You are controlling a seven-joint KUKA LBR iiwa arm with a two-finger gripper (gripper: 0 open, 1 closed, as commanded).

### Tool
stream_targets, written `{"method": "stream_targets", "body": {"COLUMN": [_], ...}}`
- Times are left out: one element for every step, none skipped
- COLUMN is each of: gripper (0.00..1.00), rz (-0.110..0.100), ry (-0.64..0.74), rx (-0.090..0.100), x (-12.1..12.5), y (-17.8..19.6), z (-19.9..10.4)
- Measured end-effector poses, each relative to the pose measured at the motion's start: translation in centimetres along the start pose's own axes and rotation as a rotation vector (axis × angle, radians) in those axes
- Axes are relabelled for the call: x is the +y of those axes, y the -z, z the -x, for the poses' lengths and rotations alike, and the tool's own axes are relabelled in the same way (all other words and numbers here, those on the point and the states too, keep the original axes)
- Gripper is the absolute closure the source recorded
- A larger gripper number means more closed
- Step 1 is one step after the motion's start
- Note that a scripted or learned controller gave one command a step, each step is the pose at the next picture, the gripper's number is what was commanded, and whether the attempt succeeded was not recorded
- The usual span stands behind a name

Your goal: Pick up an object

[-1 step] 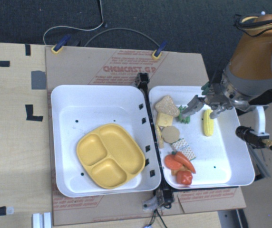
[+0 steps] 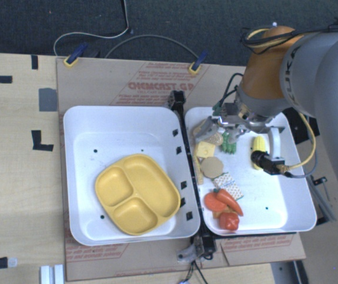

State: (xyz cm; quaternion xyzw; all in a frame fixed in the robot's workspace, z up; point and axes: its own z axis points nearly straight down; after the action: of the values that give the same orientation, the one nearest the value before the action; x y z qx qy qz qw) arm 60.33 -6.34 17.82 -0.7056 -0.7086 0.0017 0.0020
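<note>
You are looking down at two white bins side by side on the bench. The arm (image 2: 287, 70) reaches in from the right and hangs over the far part of the right bin (image 2: 293, 218), its hand (image 2: 234, 129) low among a heap of small toy foods near that bin's far left corner. Whether the hand is wide or closed cannot be told; its tips are lost against the clutter, and nothing can be seen held in it. As a judgement, the pick is not yet done: the hand is at the pile, with gripping and lifting left to do. Nearest the hand lie a green piece (image 2: 228, 147) and a pale yellow block (image 2: 205, 151). A yellow corn cob (image 2: 259, 142) lies just to the right, its long axis running from the far edge toward the near edge. Near the bin's near left corner a carrot (image 2: 223, 201) lies slantwise, beside a red pepper (image 2: 228, 220). The left bin (image 2: 80, 123) holds a yellow divided tray (image 2: 137, 193).
</note>
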Motion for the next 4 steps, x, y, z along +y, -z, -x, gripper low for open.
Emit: {"method": "stream_targets", "body": {"gripper": [0.00,0.00,0.00,0.00], "rz": [0.012,-0.001,0.012,0.016], "ry": [-0.004,-0.005,-0.003,-0.004], "rx": [-0.005,-0.004,0.001,-0.001], "x": [3.8,6.2,6.9,6.8], "y": [-9.4,-8.8,-8.7,-8.7], "z": [4.1,3.9,6.9,12.9]}}
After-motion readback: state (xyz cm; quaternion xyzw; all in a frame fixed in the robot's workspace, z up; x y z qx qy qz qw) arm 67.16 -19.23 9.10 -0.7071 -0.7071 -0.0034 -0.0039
